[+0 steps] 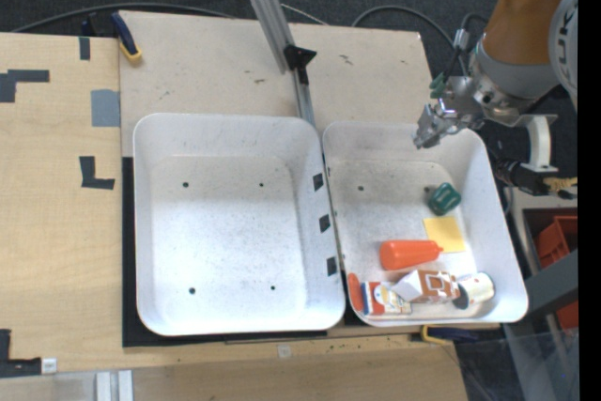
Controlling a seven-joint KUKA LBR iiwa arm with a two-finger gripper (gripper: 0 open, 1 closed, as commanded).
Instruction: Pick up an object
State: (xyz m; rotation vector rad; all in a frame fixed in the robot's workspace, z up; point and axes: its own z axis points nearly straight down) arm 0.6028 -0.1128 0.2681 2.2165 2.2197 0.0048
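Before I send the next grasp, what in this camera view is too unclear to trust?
- Gripper: small and blurred at the right bin's back edge; finger state unreadable.
- Green object: too small to identify.
- White package: lies among front-wall clutter; edges merge, label unreadable.
- Arm: cut off by the frame's right edge.

Objects (424, 269) in right bin (376, 160)

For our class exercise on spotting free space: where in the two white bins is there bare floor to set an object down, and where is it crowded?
The left bin has bare floor wall to wall. In the right bin, the far half is bare, from the shared wall to the gripper. Its near right corner is crowded: green object, yellow pad, orange object and white packets.
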